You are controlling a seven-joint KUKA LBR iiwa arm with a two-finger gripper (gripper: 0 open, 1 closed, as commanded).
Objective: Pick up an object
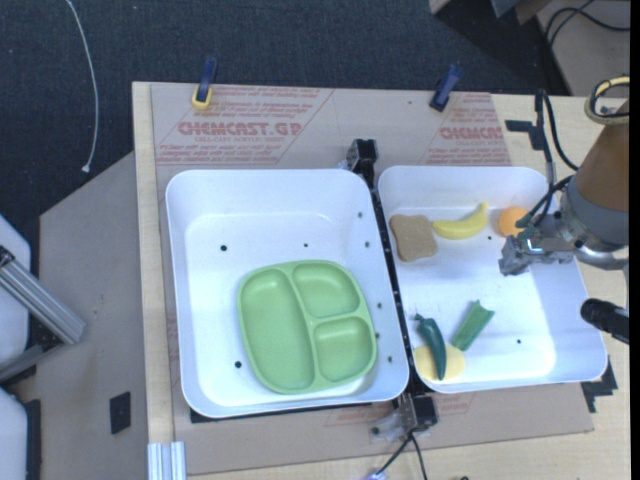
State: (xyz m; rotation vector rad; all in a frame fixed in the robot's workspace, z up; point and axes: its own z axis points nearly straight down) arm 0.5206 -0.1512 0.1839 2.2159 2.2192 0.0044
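The end effector (pixel 517 258), grip state unclear and seemingly empty, hangs near the orange ball (pixel 511 219), which could roll away if nudged.

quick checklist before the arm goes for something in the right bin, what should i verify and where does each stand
1. Objects to pick lie in the right bin: ok; a banana, a brown bread slice, an orange ball, a green stick and a yellow piece with a dark green pepper on it.
2. Gripper is over the right bin: ok, near its far right side.
3. Gripper holds nothing yet: cannot tell.
4. Nearest target has room around it: not ok; the orange ball sits close to the banana and the bin wall.
5. Green stick lies apart from the others: ok.
6. Green tray is in the left bin, out of the way: ok.
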